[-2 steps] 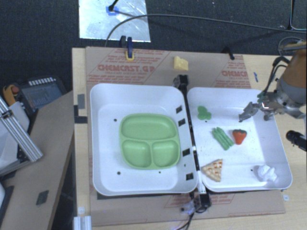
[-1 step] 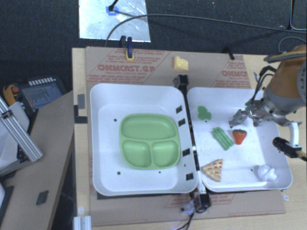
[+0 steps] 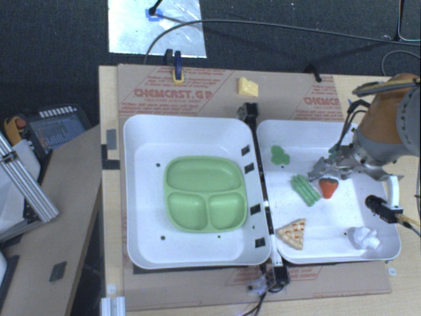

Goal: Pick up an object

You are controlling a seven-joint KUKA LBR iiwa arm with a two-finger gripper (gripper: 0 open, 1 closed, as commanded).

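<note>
The right bin (image 3: 368,137) holds several toy foods. A small red piece (image 3: 329,188) lies near its middle, with a green ridged piece (image 3: 304,190) just to its left. A green leafy piece (image 3: 280,155) sits toward the back left, a pizza slice (image 3: 293,233) at the front left, and a white lump (image 3: 364,237) at the front right. My gripper (image 3: 327,172) is low over the bin, right above the red piece and close to the ridged one. Whether it touches either is unclear.
The left bin (image 3: 141,137) carries a green divided plate (image 3: 204,194). A yellow wedge (image 3: 248,87) lies on the cardboard behind the bins. A black divider with clips (image 3: 258,176) runs between the bins. A black part of the arm (image 3: 381,209) hangs over the right bin's right side.
</note>
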